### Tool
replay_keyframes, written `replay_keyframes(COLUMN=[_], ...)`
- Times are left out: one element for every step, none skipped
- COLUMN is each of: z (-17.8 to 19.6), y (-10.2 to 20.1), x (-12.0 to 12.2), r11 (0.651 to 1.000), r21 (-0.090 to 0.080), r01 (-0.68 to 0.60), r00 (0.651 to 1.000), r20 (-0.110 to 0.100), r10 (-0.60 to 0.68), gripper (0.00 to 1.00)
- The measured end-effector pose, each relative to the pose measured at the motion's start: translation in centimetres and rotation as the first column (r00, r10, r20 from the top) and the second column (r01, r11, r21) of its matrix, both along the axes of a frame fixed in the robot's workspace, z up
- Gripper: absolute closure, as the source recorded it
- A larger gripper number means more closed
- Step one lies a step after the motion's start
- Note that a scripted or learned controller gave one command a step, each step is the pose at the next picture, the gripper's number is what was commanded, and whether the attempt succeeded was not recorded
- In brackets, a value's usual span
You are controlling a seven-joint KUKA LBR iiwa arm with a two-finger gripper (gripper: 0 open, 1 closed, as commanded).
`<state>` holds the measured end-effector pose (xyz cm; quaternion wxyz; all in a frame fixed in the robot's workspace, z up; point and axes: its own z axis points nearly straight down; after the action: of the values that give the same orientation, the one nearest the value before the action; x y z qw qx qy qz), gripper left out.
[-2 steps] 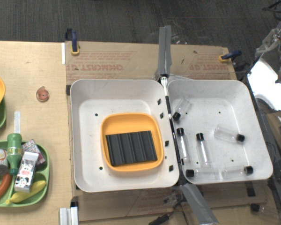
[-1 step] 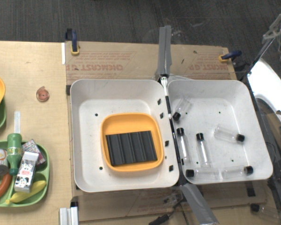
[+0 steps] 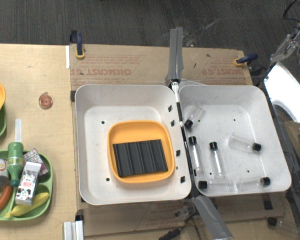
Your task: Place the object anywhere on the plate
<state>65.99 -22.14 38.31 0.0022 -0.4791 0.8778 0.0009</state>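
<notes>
Camera view: orange plate in left bin, black ribbed block on it; claw grip: cannot tell.

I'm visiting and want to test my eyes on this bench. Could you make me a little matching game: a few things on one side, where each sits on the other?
Things:
1. orange plate
2. clear vials
3. green bottle
4. blue clamp

Places:
A. green tray at the bench's left edge
B. right white bin
C. cardboard edge behind the bins
D. left white bin

Pairs: 1-D, 2-B, 3-A, 4-C
</notes>
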Motion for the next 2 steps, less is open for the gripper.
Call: replay_keyframes(z=[-6.71,-6.78], y=[0.04,0.05], x=[0.0,0.0], r11=[0.939,0.754], r21=[0.0,-0.002], r01=[-0.345,-0.657], r00=[0.939,0.754], r20=[0.001,0.003], r10=[0.345,0.657], gripper=[0.0,0.0])
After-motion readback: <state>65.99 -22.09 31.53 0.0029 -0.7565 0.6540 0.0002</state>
